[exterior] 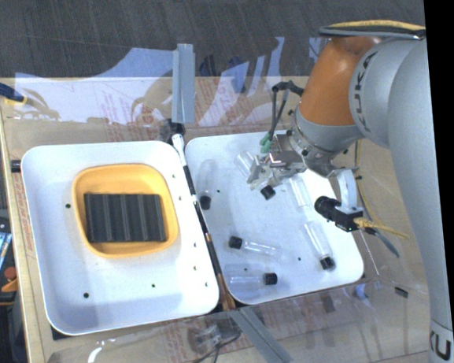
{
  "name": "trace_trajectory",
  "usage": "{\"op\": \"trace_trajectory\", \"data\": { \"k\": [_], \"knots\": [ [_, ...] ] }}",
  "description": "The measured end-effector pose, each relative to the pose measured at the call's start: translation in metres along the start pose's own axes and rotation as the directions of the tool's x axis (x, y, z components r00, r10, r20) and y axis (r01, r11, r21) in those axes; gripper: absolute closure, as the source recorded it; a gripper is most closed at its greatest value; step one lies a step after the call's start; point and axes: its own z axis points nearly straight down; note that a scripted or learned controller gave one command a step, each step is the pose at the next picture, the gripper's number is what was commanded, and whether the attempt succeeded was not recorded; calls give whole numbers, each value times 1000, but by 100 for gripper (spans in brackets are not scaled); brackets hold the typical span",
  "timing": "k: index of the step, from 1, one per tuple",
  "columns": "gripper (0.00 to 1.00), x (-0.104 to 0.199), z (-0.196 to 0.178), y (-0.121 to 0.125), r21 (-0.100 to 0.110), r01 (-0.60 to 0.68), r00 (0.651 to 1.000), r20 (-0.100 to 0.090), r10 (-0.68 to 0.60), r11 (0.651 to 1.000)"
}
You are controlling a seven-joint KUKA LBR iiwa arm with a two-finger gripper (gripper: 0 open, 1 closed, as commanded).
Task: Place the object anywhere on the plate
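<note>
One yellow plate (122, 178), several clear tubes.
The gripper (267, 173) hangs over the right bin (287, 286); four tubes lie there; its grip can't be told.

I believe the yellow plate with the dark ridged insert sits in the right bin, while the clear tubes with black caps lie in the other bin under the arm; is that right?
Not quite: the camera view shows the yellow plate in the left bin. The clear tubes do lie in the other bin, under the arm.
</note>
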Motion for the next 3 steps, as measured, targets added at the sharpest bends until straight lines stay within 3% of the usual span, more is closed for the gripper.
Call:
{"op": "trace_trajectory", "data": {
  "k": [1, 2, 3],
  "knots": [
    [100, 78, -39, 3, -2, 131, 991, -2, -132, 991],
    [100, 138, -27, 17, 0, 388, 922, -2, -388, 922],
    [0, 137, -27, 17, -1, 387, 922, -2, -387, 922]
  ]
}}
